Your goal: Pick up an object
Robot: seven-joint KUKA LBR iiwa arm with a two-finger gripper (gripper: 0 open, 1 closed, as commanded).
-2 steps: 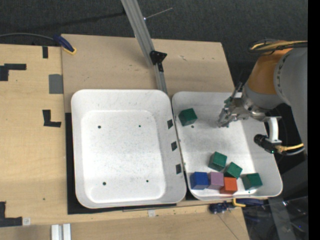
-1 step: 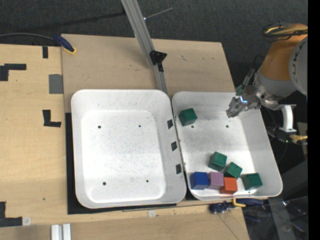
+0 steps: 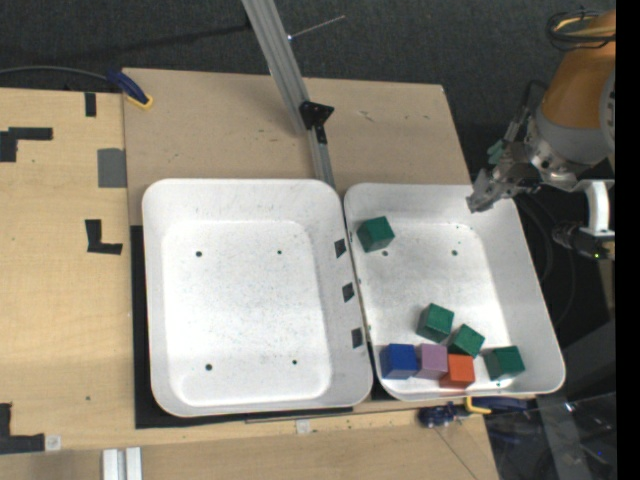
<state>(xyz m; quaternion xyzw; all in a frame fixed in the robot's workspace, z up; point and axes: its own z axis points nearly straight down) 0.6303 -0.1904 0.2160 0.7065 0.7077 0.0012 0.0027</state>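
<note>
Down at the near edge of the right-hand shallow white bin (image 3: pixel 520 268) sits a tight cluster of small blocks: a blue cube (image 3: pixel 400 360), a pale purple cube (image 3: pixel 434 359) touching it, an orange cube (image 3: pixel 460 370) just beside that, and a green cube (image 3: pixel 504 362) off toward the bin's near right corner. Two more green cubes, one (image 3: pixel 436 322) and another (image 3: pixel 467 340), sit just behind that row, close together and turned at slight angles. A lone green cube (image 3: pixel 375 234) rests well apart from them near the bin's far left corner, also a little skewed to the bin walls. These are cubes, so none shows a long axis to speak of.

Up at the far right, the grey two-finger gripper (image 3: pixel 484 194) hangs over the bin's far right rim, tip slanting down and to the left. Nothing is between its tips, and it touches no block; whether it is open or closed I cannot tell at this size. Above it shows the orange band of the arm (image 3: pixel 575 98).

Left of all this lies the second white bin (image 3: pixel 160 268), its edge touching the first.
</note>
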